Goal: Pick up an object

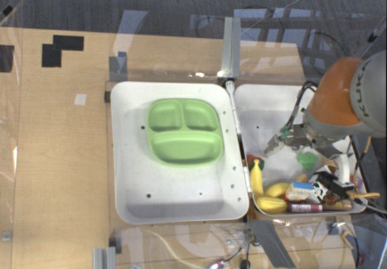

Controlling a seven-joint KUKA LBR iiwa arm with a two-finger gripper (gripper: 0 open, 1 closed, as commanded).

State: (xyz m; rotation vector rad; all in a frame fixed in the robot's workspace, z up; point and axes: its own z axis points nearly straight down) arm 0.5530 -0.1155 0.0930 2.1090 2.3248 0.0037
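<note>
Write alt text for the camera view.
A grey arm with an orange band reaches from the right over the right bin, its gripper above a clutter of small items including a banana. The left bin holds a green divided plate.

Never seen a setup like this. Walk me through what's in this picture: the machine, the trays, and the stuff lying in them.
One camera looks down at a slant on a wooden bench. The grey and orange shape at the right is a robot arm; its claw hangs over the right bin. Whether the claw grips anything is hard to tell. The left bin holds a green divided plate. The right bin's near corner holds a jumble: a yellow banana, a green item and small packages too cluttered to name.
</note>
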